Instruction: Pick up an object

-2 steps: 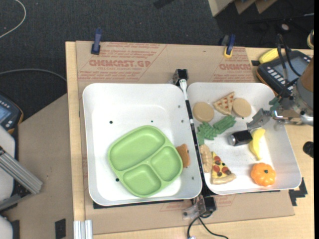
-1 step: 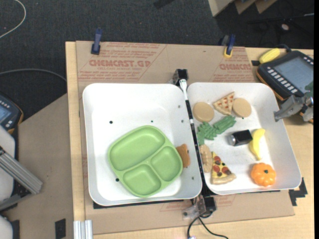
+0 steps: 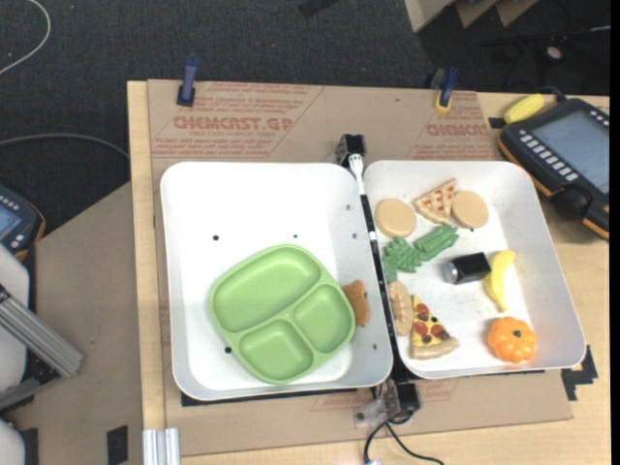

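Toy food crowds the right bin (image 3: pixel 542 221): two pizza slices (image 3: pixel 438 201), cookies (image 3: pixel 395 218), a banana (image 3: pixel 501 277), a pumpkin (image 3: pixel 511 340), a black cylinder (image 3: pixel 469 267). The green divided plate (image 3: pixel 281 310) sits in the left bin (image 3: pixel 194 221). I can't tell the pincer's state. The pumpkin, standing apart, looks the easiest grab; come straight down on it.

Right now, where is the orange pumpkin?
The pumpkin lies in the right bin's near right corner, just below the banana.
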Robot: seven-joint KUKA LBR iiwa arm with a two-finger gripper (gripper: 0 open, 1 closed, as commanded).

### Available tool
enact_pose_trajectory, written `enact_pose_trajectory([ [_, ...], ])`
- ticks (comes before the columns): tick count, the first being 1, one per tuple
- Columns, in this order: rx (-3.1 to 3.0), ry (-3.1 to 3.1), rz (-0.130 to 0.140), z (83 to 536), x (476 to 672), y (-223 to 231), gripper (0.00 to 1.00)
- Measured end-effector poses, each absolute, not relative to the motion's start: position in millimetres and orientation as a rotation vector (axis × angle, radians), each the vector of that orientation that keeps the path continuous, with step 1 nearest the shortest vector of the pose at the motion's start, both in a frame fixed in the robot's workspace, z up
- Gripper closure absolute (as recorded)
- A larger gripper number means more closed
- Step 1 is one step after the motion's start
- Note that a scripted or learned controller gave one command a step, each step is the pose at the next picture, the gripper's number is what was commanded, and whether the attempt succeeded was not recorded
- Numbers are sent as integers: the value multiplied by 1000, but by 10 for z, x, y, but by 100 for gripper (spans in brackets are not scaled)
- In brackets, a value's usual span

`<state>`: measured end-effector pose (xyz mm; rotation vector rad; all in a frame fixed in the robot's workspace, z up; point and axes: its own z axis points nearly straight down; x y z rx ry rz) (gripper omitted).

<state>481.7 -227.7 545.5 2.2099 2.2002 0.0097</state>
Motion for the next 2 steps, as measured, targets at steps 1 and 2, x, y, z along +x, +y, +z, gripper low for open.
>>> enact_pose_trajectory([
  [1, 2221, 2233, -4, 4579, 4794, -1698, 0],
  [2, 2228, 2238, -14, 1759, 4760, -521, 0],
])
